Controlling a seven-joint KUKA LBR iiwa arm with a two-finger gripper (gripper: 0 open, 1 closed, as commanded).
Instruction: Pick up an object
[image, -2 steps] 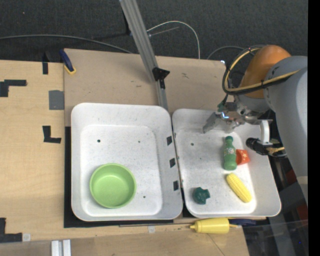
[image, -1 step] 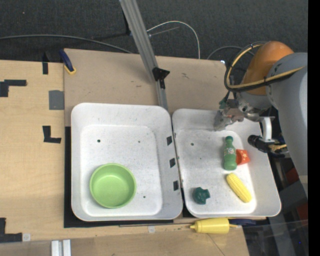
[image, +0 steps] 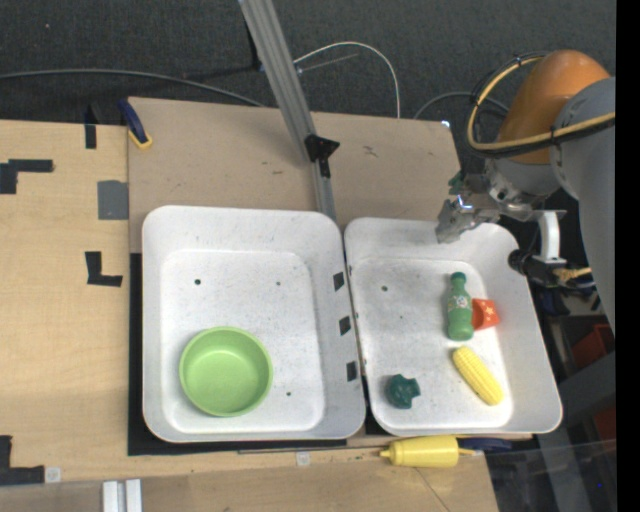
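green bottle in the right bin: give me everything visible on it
The green bottle is a small toy-like piece, glossy as plastic, with a pale cap or neck at its far end and a light label patch on its body. It lies flat on the right bin floor, lengthwise toward the far rim. An orange-red object touches its right side; the corn cob lies just below.

No legible text, brand, number or sign anywhere. A pale label patch on the green bottle (image: 459, 308), lying in the right bin (image: 400, 240), too small and blurred to read. Black tape marks (image: 97, 268) along the left edge of the desk (image: 200, 150), forming angular shapes, not letters. Nothing printed on the yellow bottle (image: 425, 453) at the desk's front edge, as far as can be told.
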